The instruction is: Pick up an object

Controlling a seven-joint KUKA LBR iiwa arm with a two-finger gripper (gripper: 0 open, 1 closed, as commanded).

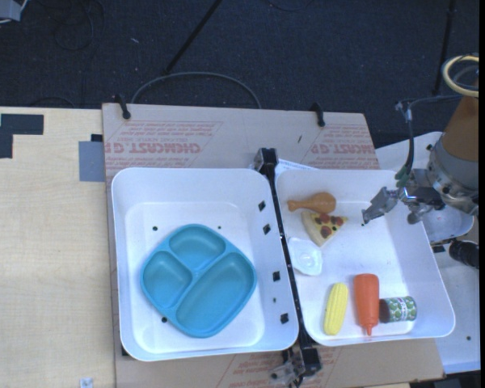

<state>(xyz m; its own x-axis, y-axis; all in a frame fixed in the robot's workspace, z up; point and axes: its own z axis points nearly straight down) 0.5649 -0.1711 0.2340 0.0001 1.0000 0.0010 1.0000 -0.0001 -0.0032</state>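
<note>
Robotics laboratory test bench: two shallow white plastic bins (194, 186) rest on a printed cardboard sheet (226, 140) left of the grey robot arm (457, 164), with loose black cables (186, 79) trailing across dark carpet (307, 47) behind.

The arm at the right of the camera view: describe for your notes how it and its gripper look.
The arm is grey with an orange band above the wrist. A thin dark cable loops beside it. The gripper is dark grey metal with two slim fingers.
</note>
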